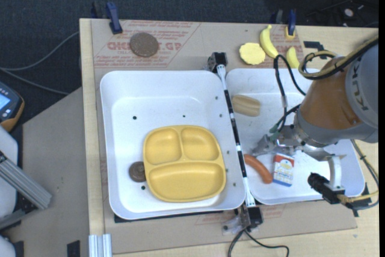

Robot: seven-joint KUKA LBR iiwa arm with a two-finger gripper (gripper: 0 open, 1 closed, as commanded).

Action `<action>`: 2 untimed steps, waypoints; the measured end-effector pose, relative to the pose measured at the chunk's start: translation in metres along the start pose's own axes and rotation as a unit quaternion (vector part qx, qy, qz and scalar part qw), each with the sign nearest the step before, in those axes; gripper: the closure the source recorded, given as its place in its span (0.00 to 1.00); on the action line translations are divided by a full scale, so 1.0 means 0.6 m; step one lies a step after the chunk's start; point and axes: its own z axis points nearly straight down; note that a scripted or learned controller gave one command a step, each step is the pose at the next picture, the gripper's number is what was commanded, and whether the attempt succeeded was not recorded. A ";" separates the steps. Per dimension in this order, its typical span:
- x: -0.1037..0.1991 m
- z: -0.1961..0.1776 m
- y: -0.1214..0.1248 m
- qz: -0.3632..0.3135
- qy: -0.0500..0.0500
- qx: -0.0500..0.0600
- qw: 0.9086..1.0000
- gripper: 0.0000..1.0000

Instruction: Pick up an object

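The arm (337, 99) reaches in from the right and hangs over the right bin (355, 180), its orange band above the wrist. The gripper (274, 142) sits low in that bin, near the centre; from where I stand I cannot tell how it is set, as the wrist covers much of it.

Right bin contents: an orange sausage-shaped item (258, 168) lies just below the gripper, close to the dividing wall. A small carton (283, 169), white with red and blue print, lies just beside it on the right. A tan bread-like piece (246, 105) rests near the far left corner.

Left bin (114, 129): a yellow divided tray (183, 162) lies flat, with a brown round item (138, 171) touching its left edge.

On the bench beyond the bins: a brown disc (144, 44), a yellow round piece (252, 53) and a banana (268, 42).
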 end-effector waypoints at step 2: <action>-0.002 0.001 -0.044 -0.001 0.000 -0.001 1.000 0.00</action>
